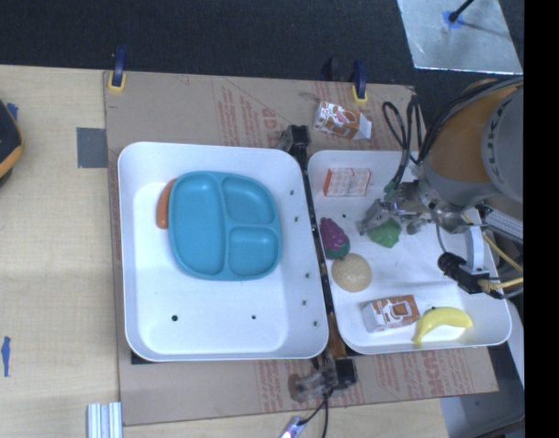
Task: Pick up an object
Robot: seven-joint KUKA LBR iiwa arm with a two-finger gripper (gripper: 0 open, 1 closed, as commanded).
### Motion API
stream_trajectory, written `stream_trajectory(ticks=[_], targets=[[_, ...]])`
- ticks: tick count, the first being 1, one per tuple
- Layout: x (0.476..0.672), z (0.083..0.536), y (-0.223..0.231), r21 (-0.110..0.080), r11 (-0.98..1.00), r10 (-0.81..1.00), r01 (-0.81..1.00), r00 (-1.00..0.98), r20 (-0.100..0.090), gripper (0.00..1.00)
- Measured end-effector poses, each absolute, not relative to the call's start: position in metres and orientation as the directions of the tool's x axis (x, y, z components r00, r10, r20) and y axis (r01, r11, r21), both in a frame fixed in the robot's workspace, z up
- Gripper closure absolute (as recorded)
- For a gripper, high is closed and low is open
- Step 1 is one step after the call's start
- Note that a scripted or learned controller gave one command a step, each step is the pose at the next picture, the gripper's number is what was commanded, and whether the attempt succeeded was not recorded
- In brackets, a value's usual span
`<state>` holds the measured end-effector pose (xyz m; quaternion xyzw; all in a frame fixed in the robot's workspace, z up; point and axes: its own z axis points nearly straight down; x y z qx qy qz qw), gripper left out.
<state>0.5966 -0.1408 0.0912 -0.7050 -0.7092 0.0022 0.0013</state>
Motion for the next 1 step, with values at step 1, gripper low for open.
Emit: stream_trajectory(ticks=[1], targets=[[0.5971, 0.1021, -0.1418, -0.005, 0.008, 1.000, 1.000, -0.008, -0.002, 1.00]])
